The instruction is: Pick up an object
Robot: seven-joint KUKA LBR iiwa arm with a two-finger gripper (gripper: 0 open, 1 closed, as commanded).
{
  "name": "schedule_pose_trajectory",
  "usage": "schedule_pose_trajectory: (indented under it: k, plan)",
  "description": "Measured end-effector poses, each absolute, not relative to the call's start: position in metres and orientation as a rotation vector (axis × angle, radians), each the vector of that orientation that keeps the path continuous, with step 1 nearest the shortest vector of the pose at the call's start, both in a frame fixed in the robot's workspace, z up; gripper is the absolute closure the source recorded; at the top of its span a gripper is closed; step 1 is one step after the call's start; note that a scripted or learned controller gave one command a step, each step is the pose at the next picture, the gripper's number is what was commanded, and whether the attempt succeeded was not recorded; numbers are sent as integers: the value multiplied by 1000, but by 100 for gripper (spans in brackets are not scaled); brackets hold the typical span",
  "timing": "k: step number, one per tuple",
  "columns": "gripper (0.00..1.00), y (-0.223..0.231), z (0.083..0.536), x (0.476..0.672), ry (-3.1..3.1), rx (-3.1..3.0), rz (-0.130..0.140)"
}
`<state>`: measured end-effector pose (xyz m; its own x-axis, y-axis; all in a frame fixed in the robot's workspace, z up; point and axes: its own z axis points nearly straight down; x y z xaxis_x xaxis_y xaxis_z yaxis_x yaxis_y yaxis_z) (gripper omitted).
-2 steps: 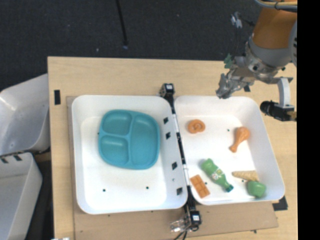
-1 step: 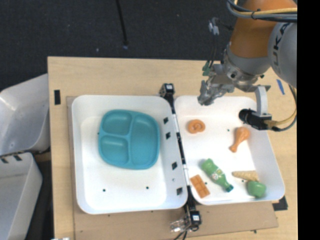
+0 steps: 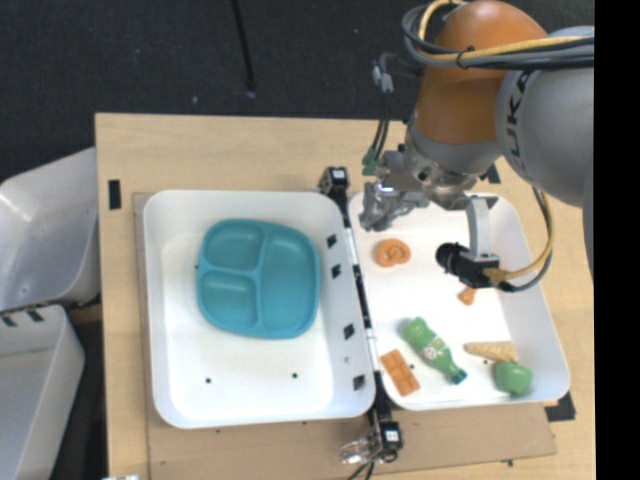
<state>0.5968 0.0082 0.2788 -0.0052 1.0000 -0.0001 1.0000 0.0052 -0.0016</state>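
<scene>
My gripper (image 3: 378,213) hangs over the far left corner of the right bin (image 3: 535,298), just above and left of an orange pretzel-shaped piece (image 3: 392,253). Nothing shows in its grasp. Further forward in the same bin lie a green bottle (image 3: 434,348), an orange waffle piece (image 3: 400,372), a tan cone (image 3: 490,350), a green round fruit (image 3: 513,377) and a small orange bit (image 3: 467,294).
The left bin (image 3: 170,368) holds a teal divided plate (image 3: 257,276). A black part on a cable (image 3: 466,261) hangs from the arm over the right bin. The raised divider (image 3: 352,288) between the bins runs right beside the gripper.
</scene>
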Motion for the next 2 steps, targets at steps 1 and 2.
schedule_pose_trajectory:
  k: [1,2]
  plan:
    - [100,49,265,569,-2226,-2215,3]
    - [100,87,258,555,-2227,-2215,1]
